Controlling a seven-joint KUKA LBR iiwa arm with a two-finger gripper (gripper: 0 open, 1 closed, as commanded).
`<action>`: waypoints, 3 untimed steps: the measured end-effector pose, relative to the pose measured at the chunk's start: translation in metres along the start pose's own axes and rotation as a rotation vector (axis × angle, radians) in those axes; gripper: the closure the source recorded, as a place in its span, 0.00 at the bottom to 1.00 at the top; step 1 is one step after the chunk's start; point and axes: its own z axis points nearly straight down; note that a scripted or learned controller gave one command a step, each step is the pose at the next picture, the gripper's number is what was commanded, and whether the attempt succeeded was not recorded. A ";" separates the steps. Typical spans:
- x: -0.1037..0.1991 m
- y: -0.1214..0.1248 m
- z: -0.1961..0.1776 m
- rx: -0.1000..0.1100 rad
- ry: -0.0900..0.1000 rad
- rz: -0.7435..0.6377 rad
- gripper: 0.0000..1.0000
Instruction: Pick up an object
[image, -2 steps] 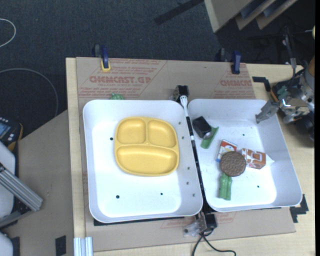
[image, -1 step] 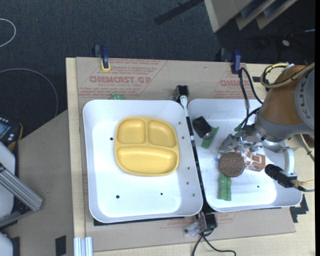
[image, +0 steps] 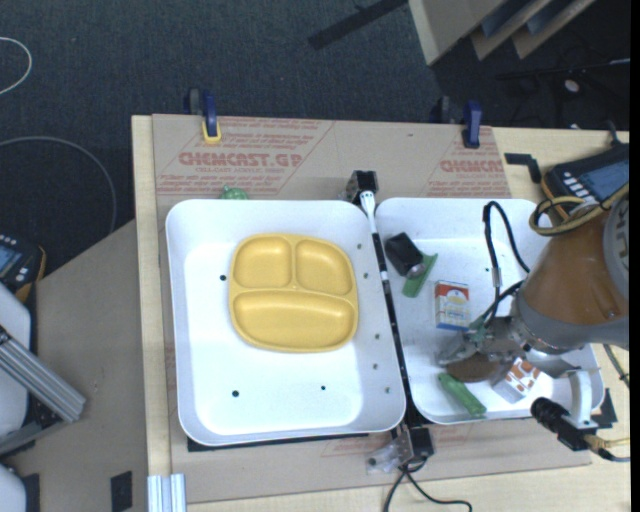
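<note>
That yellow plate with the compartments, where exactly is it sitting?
The yellow divided plate lies flat in the left white bin, toward the bin's upper middle in the camera view. It is across the divider from the right bin, where the small items lie.

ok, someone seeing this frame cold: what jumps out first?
The yellow divided plate, sitting alone toward the back of the left bin, is the loudest thing in view. Next is the grey arm, which reaches in from the right and hangs low over the clutter in the right bin: a black block, green pieces and a small white card.
</note>
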 end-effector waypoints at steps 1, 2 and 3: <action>-0.001 0.005 -0.013 -0.014 -0.005 -0.001 1.00; 0.054 0.013 -0.107 -0.019 -0.004 -0.010 1.00; 0.116 0.004 -0.195 -0.020 -0.002 -0.013 1.00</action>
